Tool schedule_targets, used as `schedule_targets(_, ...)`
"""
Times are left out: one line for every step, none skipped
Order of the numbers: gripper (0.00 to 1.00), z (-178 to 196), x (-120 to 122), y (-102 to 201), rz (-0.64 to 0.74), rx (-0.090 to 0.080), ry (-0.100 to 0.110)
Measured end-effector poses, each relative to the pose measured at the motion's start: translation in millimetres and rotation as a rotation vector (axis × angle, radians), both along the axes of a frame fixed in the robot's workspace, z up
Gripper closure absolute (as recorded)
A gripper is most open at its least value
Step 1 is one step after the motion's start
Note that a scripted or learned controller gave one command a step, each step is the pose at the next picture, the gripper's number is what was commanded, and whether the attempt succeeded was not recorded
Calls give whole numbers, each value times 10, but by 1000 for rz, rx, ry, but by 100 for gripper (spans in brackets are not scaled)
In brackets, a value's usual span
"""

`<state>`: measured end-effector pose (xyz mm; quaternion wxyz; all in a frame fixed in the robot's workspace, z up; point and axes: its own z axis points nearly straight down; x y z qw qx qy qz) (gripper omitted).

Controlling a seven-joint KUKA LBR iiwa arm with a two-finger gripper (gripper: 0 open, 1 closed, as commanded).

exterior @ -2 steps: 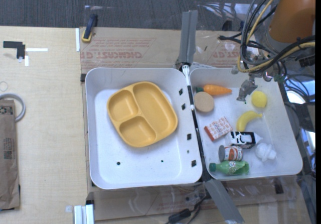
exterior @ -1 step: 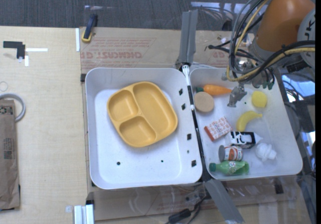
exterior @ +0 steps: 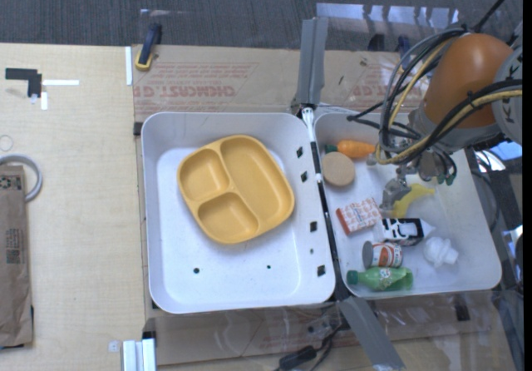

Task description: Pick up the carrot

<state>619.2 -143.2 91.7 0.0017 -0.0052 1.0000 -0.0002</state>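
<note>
The carrot (exterior: 357,148) is orange with a green tip on its left end. It lies flat at the back left of the right bin (exterior: 482,220), just behind a round tan disc (exterior: 338,169). My gripper (exterior: 396,195) hangs over the middle of that bin, to the right of the carrot and nearer the front, apart from it. It points down beside a yellow object (exterior: 421,191). Cables and the wrist hide part of the bin behind it.
The right bin also holds a red-and-white packet (exterior: 359,216), a black-and-white item (exterior: 405,230), a small can (exterior: 384,255), a green bottle (exterior: 381,279) and a white object (exterior: 439,251). A yellow divided plate (exterior: 237,188) lies in the left bin (exterior: 166,261).
</note>
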Motion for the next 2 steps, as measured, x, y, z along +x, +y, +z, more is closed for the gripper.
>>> schedule_targets(0, 933, 414, -208, 85, 0, -3)
schedule_targets(0, 1426, 413, -180, 502, 0, -3)
